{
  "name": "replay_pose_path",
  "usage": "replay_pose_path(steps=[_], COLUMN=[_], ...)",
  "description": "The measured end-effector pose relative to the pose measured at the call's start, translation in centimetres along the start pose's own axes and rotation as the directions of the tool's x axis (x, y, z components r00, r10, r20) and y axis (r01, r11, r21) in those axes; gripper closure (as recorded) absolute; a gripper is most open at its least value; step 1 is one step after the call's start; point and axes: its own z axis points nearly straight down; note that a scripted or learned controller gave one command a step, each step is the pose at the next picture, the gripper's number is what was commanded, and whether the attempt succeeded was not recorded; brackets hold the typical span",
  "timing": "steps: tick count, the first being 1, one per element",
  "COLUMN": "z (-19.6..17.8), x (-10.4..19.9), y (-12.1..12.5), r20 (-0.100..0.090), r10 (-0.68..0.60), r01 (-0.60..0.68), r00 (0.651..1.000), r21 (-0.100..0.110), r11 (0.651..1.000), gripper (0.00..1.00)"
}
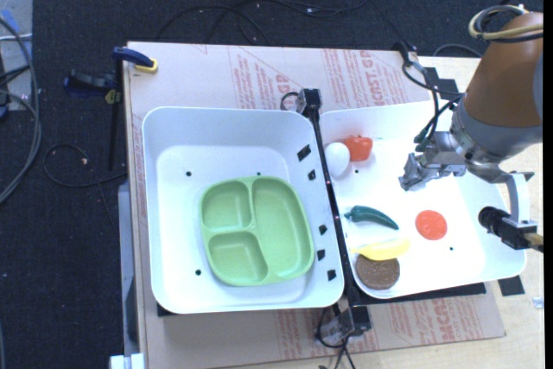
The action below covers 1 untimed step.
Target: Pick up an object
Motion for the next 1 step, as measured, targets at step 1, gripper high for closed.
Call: replay_pose_path(steps=[1], z=[-0.6], x=[5.59], y=[-1.26], r20=[0.0], r10=[-0.001], r01=[0.001], r00=[1.0], r21=[-0.001], r11=[1.0], gripper=[1.0])
